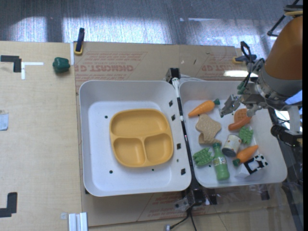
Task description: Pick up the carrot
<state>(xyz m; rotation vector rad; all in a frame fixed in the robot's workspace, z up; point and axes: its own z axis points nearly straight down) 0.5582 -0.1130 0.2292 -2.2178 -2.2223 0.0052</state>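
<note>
We see the carrot (201, 108) in the right bin (276, 174), upper left corner, long axis running lower-left to upper-right, leaves toward the arm. The gripper (230, 105) hangs just right of it; its grip we cannot tell.

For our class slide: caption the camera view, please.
Robot hand hovers over the right bin, close to a carrot; yellow tray beside.

orange carrot (202, 108), yellow tray (141, 137), green bottle (221, 164)
</note>
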